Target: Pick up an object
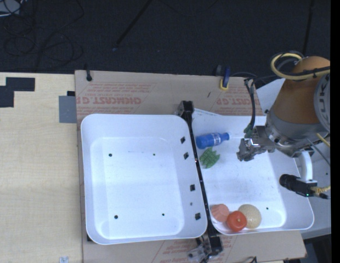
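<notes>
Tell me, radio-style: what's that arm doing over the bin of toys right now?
Gripper low over right bin, nothing seen in it. Blue bottle and green piece just to its left, untouched. Red ball and two pale items at front edge. Path clear.

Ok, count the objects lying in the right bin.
5: blue bottle and green piece near the divider; pink, red, beige clustered at the near edge. Arm may hide more.

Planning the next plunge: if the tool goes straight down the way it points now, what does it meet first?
Most likely bare floor of the right bin. The tool hangs right of the green item and blue bottle, apart from both, though depth is hard to judge.
</notes>
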